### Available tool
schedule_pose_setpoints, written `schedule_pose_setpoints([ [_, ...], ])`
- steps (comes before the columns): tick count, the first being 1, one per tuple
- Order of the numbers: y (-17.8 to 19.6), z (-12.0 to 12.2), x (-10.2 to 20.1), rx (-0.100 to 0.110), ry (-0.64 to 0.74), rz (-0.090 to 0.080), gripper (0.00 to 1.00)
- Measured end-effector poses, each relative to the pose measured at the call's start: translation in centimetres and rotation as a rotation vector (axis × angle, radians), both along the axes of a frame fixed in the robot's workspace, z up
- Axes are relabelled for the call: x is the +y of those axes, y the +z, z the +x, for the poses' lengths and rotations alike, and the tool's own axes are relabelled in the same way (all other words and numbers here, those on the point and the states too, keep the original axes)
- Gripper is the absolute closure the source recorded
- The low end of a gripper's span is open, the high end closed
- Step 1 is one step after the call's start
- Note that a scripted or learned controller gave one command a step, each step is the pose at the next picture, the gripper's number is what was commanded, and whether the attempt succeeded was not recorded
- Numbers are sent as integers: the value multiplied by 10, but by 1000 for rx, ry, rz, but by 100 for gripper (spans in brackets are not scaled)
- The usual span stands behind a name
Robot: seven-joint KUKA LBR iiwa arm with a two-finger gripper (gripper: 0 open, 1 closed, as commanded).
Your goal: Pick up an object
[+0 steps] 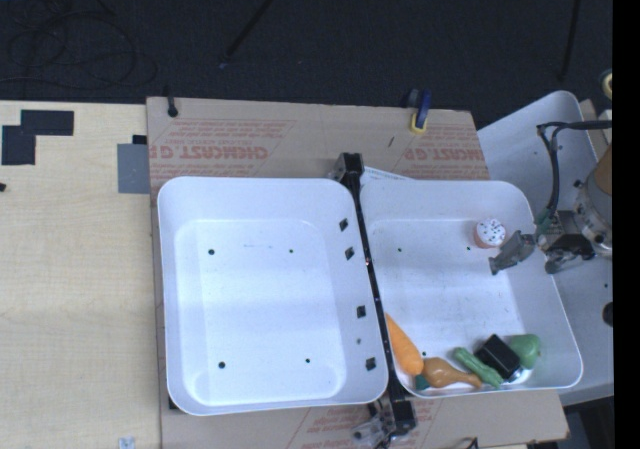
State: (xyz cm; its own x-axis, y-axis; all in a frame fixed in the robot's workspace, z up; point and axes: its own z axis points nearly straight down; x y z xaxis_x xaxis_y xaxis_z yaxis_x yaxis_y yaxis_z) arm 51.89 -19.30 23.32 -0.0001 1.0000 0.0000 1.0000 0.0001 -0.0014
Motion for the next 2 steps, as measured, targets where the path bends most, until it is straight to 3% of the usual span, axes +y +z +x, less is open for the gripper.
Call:
schedule_pose_setpoints([
  [1, 10, 0, -1, 1, 0, 1, 100],
  [2, -39, 27, -7, 5, 5, 2, 100],
])
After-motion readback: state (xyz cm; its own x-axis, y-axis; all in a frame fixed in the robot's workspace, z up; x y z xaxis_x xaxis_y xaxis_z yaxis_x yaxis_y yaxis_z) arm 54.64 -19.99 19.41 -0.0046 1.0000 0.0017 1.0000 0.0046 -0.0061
